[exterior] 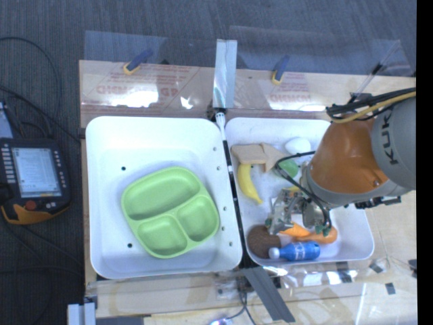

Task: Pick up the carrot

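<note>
The carrot (pixel 312 234) is orange and lies near the front of the right bin (pixel 358 244), pointing left and right. My gripper (pixel 302 217) hangs from the orange wrist band directly over the carrot's upper edge, low in the bin. The gripper body hides part of the carrot, and whether they touch is unclear.
A blue bottle (pixel 296 252) lies just in front of the carrot, and a brown round object (pixel 261 238) sits to its left. A banana (pixel 248 183), a tan block (pixel 252 154), a white egg (pixel 298 145) and a green item (pixel 289 167) lie further back. The left bin (pixel 108 141) holds a green divided plate (pixel 170 211).
</note>
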You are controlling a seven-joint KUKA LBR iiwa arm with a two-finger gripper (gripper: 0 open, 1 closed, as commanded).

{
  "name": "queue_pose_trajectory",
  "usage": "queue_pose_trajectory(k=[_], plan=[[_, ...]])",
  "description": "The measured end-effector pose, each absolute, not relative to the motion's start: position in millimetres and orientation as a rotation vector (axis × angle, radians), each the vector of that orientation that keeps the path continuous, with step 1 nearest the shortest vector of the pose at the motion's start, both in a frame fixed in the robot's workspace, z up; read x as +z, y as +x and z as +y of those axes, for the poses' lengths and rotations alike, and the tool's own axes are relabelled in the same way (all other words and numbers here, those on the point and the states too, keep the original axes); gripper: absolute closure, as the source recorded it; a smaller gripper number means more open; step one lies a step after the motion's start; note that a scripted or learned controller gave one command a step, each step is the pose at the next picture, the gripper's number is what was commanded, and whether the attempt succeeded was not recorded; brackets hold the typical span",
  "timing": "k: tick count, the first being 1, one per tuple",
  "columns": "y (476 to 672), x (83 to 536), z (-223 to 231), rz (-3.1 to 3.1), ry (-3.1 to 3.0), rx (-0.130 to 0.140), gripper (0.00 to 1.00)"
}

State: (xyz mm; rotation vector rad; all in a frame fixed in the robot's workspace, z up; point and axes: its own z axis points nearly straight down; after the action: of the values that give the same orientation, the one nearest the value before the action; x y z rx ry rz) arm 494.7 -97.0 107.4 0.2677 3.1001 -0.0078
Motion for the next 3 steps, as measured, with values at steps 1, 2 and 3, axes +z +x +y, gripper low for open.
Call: queue_pose_trajectory(k=[1, 2, 3], plan=[[486.0, 186.5, -53.7, 3.134, 0.021, -0.001, 1.0], [484.9, 232.9, -93.2, 3.124, -0.29, -0.003, 1.0], [498.6, 218.4, -74.7, 3.031, -0.82, 0.003, 1.0]])
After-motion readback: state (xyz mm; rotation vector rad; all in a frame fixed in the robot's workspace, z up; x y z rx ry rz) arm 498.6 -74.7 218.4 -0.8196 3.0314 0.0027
